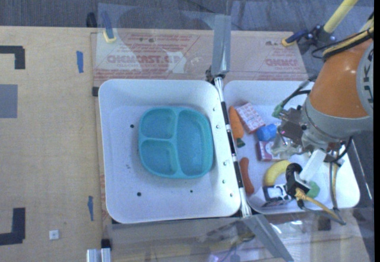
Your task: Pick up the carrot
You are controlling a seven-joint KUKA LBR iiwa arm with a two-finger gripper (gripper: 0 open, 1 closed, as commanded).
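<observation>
Lying near-to-far, carrot (236, 123) (slightly tilted)

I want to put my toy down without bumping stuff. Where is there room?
The left bin has bare white floor all round the teal plate, widest beside the bin's left wall and along its near wall. The plate's compartments are bare too. The right bin is crowded: carrot, banana, packets, and the arm over them.
</observation>
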